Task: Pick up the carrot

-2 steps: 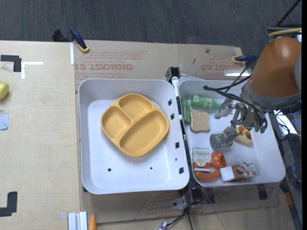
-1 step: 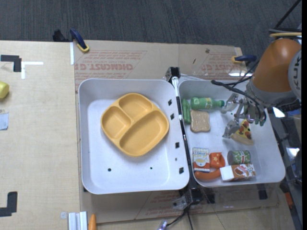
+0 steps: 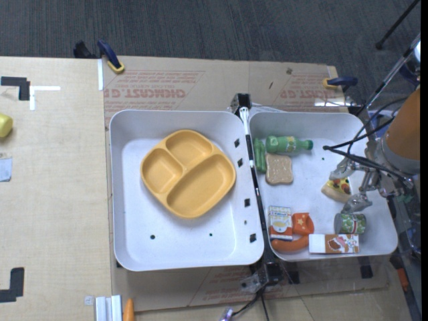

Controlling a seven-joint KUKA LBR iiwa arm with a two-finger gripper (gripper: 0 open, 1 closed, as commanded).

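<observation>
The metal pincer (image 3: 358, 191) hangs low over the right side of the right-hand shallow white bin (image 3: 307, 118), on the grey arm with the orange band (image 3: 404, 136) reaching in from the right. Is it spread or pressed together? I cannot tell from this angle: the metalwork and cables blur into one another. Nothing orange shows at its tip, so no catch to report.

Just left of the pincer lies a pale yellow wedge with a red top (image 3: 334, 189), touching it or very nearly. Just on the near side stands a small green can (image 3: 351, 223). Nearer again, a white and brown carton (image 3: 342, 243) lies flat against the near wall.

And the target: I take the long, curved orange carrot (image 3: 289, 245) to be the piece lying along the near wall, left of that carton and well apart from the pincer. Just behind it sit a small white and orange box (image 3: 279, 219) and a red-orange lump (image 3: 303, 223).

Farther off, a slice of brown bread (image 3: 279, 169) and a green bottle (image 3: 287, 144) on its side. The left white bin (image 3: 117, 179) holds a yellow divided plate (image 3: 188, 172).

So, as I judge it: nothing done yet. The carrot is ungrasped, and the move across, the descent, the grip and the lift all remain.
</observation>
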